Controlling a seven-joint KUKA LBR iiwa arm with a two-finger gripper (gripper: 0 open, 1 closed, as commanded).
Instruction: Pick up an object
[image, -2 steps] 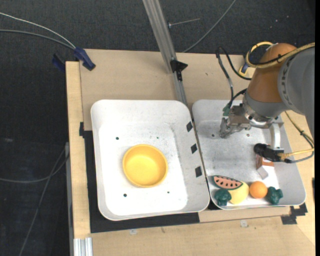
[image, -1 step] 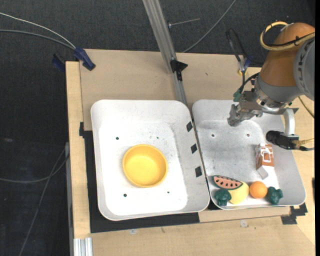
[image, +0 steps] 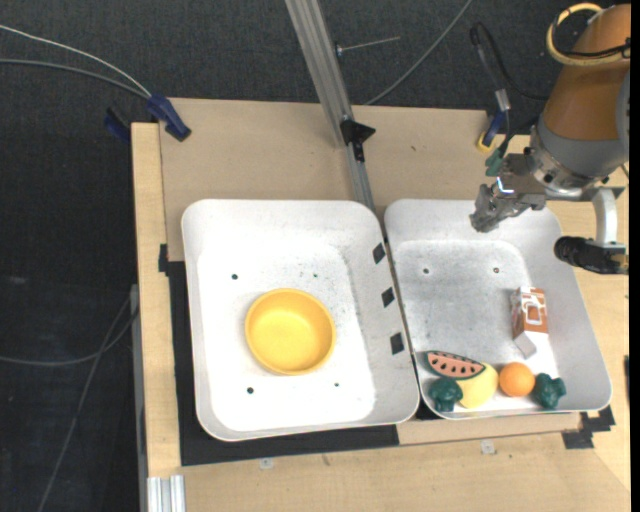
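Note:
My gripper (image: 487, 216) hangs over the far rim of the right bin (image: 460, 290), and nothing shows between its fingers. Along that bin's near edge lie a watermelon slice (image: 456, 363), a yellow fruit (image: 480, 386), a dark green vegetable (image: 445, 394), an orange (image: 516, 380) and another green piece (image: 548, 390). A small brown and white carton (image: 529, 312) stands near the right wall. All of these lie well toward the front of the bin from my gripper.
A yellow bowl (image: 290, 330) sits in the left bin (image: 215, 300). A slanted metal pole (image: 335, 90) rises behind the bins. Blue clamps (image: 170, 118) and cables lie at the bench's far edge.

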